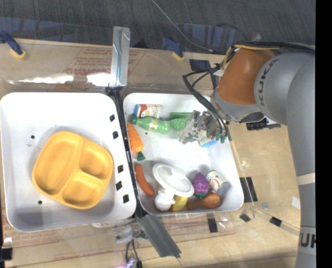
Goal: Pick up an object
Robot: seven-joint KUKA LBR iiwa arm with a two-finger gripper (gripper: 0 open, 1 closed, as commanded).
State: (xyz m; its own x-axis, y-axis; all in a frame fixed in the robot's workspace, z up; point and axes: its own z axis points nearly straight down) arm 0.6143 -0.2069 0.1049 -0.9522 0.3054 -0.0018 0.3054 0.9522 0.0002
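The green bottle (154, 125) lies on its side near the back of the right bin (232, 172), its white and red cap end toward the divider. Just to its right the gripper (202, 128) is down inside that bin, a tangle of metal and cable over something green and a bit of blue (I cannot tell how its claw stands or whether it has hold of anything). An orange carrot (135, 139) lies along the left wall, with a second orange piece (144, 181) below it. Toward the front sit a white lidded cup (172, 178), a purple grape bunch (201, 184), a yellow piece (179, 203) and a brown one (206, 201). The left bin (20, 110) holds a yellow divided plate (72, 168). The grey arm (291, 94) with its orange band (241, 77) comes in from the right.
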